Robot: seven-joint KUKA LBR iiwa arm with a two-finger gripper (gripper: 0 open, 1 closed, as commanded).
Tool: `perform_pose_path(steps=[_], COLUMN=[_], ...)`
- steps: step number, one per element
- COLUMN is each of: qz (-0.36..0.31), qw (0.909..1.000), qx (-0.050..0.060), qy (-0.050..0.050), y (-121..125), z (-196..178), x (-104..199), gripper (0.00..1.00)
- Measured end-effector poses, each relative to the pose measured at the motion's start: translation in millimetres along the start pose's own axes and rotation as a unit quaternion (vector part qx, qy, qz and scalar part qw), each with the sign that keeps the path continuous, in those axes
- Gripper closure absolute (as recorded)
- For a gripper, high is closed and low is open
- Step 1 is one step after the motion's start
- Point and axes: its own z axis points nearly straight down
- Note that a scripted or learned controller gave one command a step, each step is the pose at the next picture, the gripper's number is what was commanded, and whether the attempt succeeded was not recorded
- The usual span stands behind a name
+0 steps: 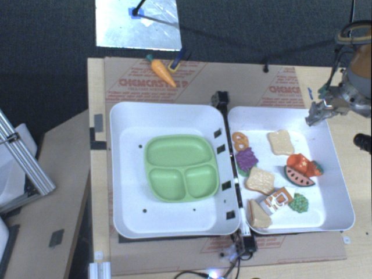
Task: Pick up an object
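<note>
Camera view: the gripper [317,112] hangs over the right bin's [340,199] far right corner, nothing between its fingers; whether they are spread I cannot tell. Inside lie toast [281,142], pretzel [239,138], grapes [246,158] and watermelon [299,177]. A green tray [179,167] sits mid left bin [128,156].

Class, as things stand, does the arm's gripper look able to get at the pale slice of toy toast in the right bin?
Probably yes: the gripper hangs above the bin's far right corner, and the pale toast slice lies uncovered, apart from its neighbours.
</note>
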Motion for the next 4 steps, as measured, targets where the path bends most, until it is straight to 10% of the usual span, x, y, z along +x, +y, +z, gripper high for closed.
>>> perform_pose_path(steps=[4], qz=[-0.002], qw=[1.0], qx=[0.003], qy=[0.003], y=[20], z=[-6], x=[224], gripper=[1.0])
